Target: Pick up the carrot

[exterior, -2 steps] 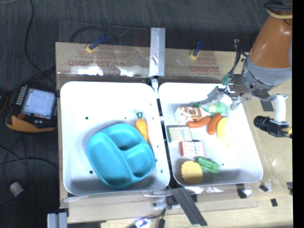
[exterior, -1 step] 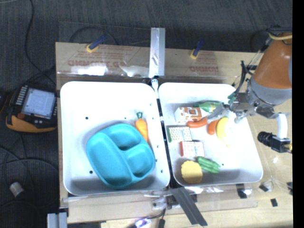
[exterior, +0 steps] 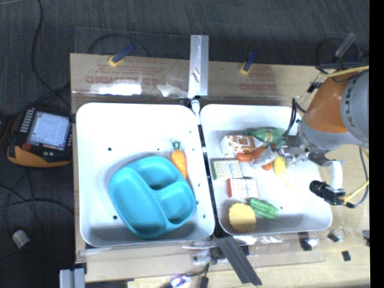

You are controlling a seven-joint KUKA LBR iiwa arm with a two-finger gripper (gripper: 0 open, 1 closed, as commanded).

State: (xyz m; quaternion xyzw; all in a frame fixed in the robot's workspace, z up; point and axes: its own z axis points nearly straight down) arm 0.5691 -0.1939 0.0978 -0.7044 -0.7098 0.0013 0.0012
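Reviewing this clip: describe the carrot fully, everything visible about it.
The carrot is small, bright orange and smooth, plastic-looking, with a green stub at its top end. It lies in the left bin, lengthwise near the divider, against the upper right edge of the blue tray. The gripper is over the right bin, away from it.

The arm [exterior: 351, 110] was grey and rounded with a broad orange band above the wrist, ending in dark metallic hardware, with thin cables alongside.

Arm [exterior: 351, 110]: cut off at right edge. Gripper [exterior: 292, 153]: fingers too small and cluttered to read. Packets [exterior: 235, 179]: print illegible. Handheld screen [exterior: 47, 131]: display blurred.
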